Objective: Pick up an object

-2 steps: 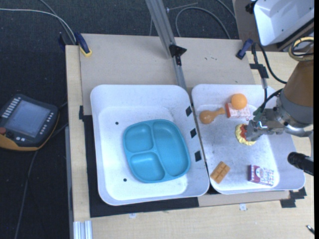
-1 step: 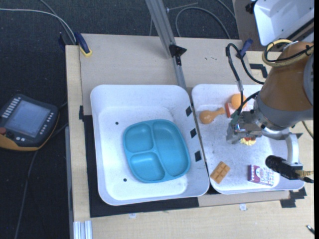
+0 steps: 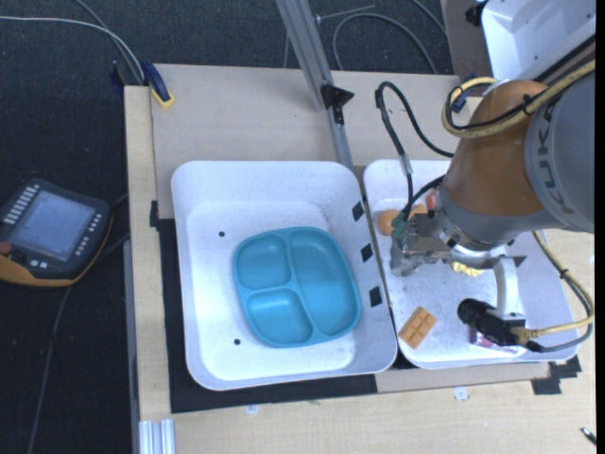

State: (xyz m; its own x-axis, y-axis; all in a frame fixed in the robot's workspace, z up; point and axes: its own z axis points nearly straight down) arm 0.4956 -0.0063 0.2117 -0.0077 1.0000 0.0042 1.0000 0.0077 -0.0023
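Observation:
My gripper [image 3: 408, 253] hangs over the left part of the right bin [image 3: 430, 350], low near its floor; the wrist hides how the fingers stand. A small orange object [image 3: 387, 221] lies just behind it, by the bin's left wall. A tan cracker-like block [image 3: 417, 325] rests on the bin floor in front of the gripper, apart from it. A bit of yellow [image 3: 463, 268] shows under the wrist, mostly hidden. A pinkish object [image 3: 484, 342] lies near the front right of the bin, partly covered.
The left bin [image 3: 198, 197] holds a blue three-compartment plate [image 3: 296, 286]. A metal pole [image 3: 317, 60] slants down to the ridge between the bins. A teach pendant [image 3: 49, 230] lies off the bench at the left. Cables run across the bench behind.

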